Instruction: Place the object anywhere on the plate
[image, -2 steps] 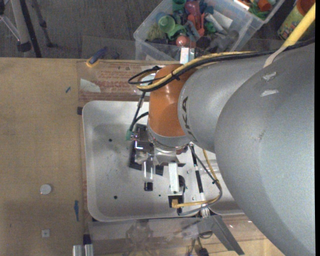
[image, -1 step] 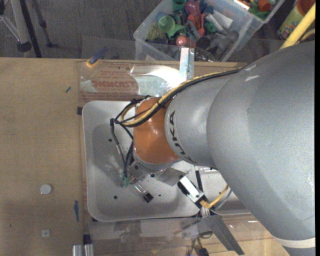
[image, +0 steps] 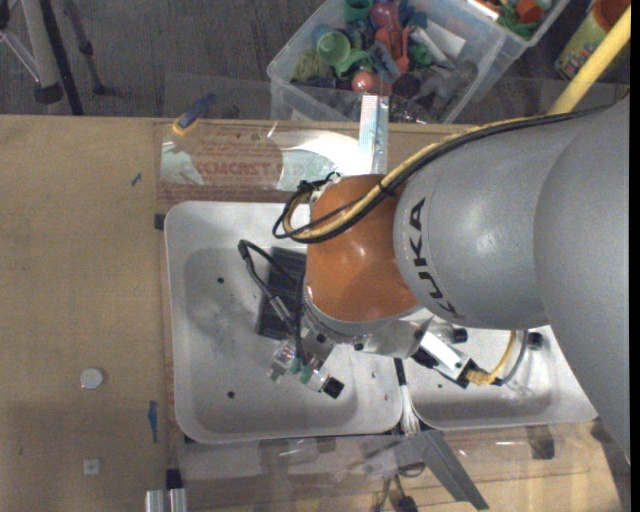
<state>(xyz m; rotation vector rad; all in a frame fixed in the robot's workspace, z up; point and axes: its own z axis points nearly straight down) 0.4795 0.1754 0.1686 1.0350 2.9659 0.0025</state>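
The grey arm with its orange band (image: 355, 255) hangs over the left shallow white bin (image: 200, 300); its claw (image: 300, 365) seems low there, fingers' state I cannot tell.

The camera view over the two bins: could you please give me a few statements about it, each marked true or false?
1. The arm reaches over the left bin. True.
2. A clear tub of colourful toys stands beyond the bench. True.
3. The band above the wrist is blue. False: the band is orange.
4. The left bin is black. False: it is white.
5. The hand hangs above the wooden bench top. False: it is over the left bin's floor.
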